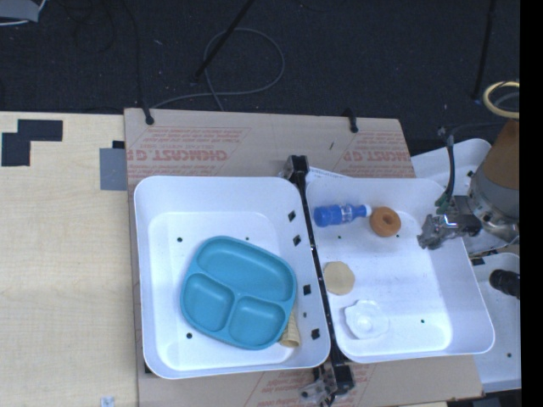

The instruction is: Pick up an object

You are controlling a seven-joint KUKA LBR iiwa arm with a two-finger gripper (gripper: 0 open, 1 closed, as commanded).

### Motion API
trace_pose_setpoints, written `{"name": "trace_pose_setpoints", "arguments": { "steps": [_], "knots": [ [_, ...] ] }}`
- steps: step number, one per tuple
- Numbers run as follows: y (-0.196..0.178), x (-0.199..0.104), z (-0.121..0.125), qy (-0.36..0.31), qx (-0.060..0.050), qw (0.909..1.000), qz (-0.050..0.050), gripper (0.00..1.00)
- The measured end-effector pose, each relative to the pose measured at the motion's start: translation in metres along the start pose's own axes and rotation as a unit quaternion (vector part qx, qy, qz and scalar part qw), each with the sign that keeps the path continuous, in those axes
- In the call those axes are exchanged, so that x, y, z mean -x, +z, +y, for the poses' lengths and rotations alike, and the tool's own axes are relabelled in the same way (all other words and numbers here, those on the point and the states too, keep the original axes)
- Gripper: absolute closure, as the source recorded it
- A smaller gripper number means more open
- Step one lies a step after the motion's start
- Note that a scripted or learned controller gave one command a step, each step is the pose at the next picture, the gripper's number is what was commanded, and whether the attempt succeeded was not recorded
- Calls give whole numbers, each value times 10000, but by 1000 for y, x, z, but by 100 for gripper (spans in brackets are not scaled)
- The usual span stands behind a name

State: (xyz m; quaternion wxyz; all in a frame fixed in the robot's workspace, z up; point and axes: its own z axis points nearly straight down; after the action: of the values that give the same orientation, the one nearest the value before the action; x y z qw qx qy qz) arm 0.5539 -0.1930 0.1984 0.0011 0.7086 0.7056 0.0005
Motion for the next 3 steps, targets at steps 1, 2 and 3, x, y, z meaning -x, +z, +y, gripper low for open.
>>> {"name": "trace_pose_setpoints", "arguments": {
  "steps": [1,2,3],
  "knots": [
    [-58,-4,-6,-28,9,10000,-2,100],
    [-46,-50,2,-39,-24,10000,16,100],
    [-39,-93,4,-38,-28,10000,15,100]
  ]
}}
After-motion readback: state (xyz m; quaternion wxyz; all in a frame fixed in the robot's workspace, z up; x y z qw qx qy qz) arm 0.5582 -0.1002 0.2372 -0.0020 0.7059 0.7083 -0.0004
